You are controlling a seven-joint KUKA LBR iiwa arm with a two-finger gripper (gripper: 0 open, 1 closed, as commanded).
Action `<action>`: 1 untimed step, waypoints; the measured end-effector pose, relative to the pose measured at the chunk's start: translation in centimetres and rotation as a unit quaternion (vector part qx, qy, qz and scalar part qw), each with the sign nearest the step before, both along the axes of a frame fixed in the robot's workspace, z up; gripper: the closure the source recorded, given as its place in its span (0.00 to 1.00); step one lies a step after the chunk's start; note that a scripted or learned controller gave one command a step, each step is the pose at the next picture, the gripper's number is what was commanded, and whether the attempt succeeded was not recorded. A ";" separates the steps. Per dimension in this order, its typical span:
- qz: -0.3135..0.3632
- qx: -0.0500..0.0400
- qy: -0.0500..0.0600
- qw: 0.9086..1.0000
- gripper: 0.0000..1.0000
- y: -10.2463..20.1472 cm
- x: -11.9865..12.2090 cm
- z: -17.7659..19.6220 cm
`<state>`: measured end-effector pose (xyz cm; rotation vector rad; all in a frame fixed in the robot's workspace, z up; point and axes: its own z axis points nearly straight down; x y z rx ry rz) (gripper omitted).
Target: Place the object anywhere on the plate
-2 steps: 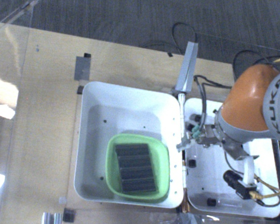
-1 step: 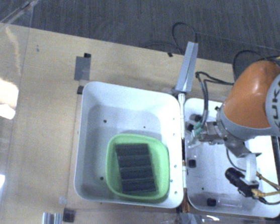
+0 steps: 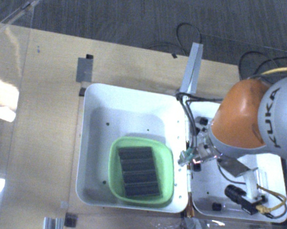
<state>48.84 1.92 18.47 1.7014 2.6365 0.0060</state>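
Two white bins (image 3: 93,146) are counted, one green plate (image 3: 139,169), one dark ridged block (image 3: 139,172), one arm (image 3: 268,116).

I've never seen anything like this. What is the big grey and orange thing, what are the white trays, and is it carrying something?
You are looking down from one fixed camera above a workbench. The big grey shape with the orange band is a robot arm, reaching in from the right of the picture. On the wooden bench sit two shallow white bins side by side. The left bin holds a green plate with a dark ridged block lying on it. The arm hangs over the seam between the bins, and its bulk hides most of the right bin. Its gripper is the small tool at its tip; the picture is too unclear to tell whether it holds anything.
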 end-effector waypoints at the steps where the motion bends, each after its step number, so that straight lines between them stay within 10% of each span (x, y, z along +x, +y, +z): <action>1: 0.096 0.000 0.000 0.995 1.00 7.2 0.3 0.9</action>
